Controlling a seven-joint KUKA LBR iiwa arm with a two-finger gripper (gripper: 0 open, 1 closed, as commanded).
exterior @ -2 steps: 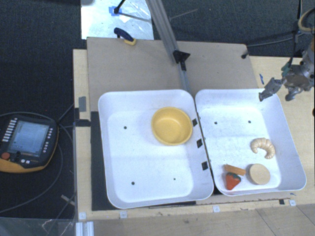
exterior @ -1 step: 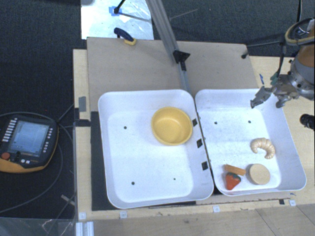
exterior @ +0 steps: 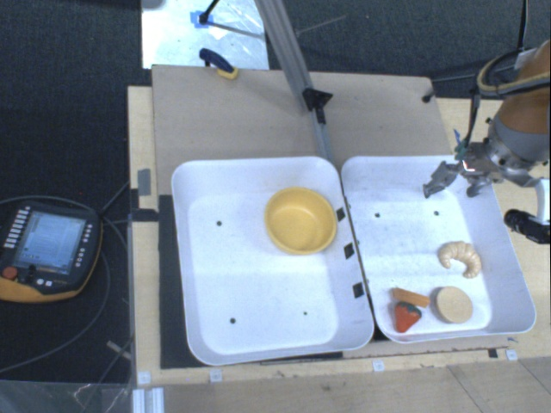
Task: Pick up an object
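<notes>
Hovering over the right bin's (exterior: pixel 370 231) far right corner, the gripper (exterior: pixel 455 184) has its jaws spread apart with nothing between them. Nearer the camera in that bin lie a croissant (exterior: pixel 461 258), a tan round block (exterior: pixel 452 305) and a red-orange piece (exterior: pixel 408 310). Left of that bin, a yellow bowl (exterior: pixel 300 220) sits in the left bin (exterior: pixel 207 317).

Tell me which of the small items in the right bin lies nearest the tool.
The croissant. It lies higher in the right bin, closest below the tool, while the round tan disc and the red-and-orange piece sit farther down by the front wall.
</notes>
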